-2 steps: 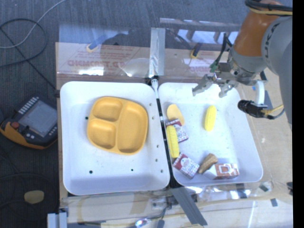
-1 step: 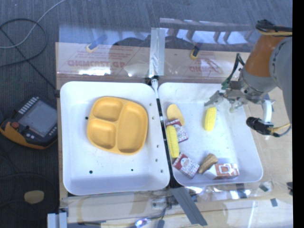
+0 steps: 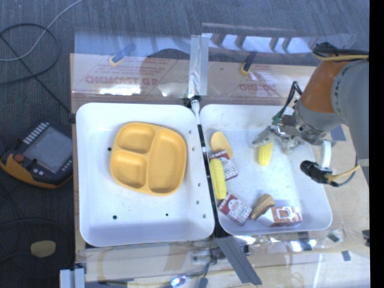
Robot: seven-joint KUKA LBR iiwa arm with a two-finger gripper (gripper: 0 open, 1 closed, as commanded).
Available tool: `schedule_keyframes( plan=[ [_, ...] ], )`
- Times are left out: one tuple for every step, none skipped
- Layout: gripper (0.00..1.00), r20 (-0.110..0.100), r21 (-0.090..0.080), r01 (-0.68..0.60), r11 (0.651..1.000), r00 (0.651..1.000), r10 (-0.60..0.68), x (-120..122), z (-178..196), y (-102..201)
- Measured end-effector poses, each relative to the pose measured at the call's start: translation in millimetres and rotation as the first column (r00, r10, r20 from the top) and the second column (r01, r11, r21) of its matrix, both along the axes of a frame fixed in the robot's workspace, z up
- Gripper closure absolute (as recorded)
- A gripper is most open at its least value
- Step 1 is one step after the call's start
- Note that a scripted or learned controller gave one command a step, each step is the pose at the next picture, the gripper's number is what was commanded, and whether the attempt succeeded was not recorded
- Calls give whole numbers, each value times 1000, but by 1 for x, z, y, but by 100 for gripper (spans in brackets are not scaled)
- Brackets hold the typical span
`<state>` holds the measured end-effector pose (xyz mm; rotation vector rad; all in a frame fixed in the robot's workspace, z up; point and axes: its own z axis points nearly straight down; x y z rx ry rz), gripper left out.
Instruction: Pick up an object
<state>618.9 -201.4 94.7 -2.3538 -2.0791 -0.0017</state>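
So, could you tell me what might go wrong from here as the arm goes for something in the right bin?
1. The gripper sits right over the small corn piece; its rounded shape could roll or slip aside, so the grasp may come up empty.
2. The long corn cob and a red packet lie tight against the right bin wall by the divider, leaving little room for a grasp there.

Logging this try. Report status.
Gripper low in right bin, over small corn. Nothing seen held. Long corn by divider, clear of it.
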Motion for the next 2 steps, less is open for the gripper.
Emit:
schedule_keyframes(
  plan=[
    [100, -2, 2, -3, 1000, 1000, 3, 0, 8, 2],
    [100, -3, 1, 63, 998, 998, -62, -30, 15, 2]
  ],
)
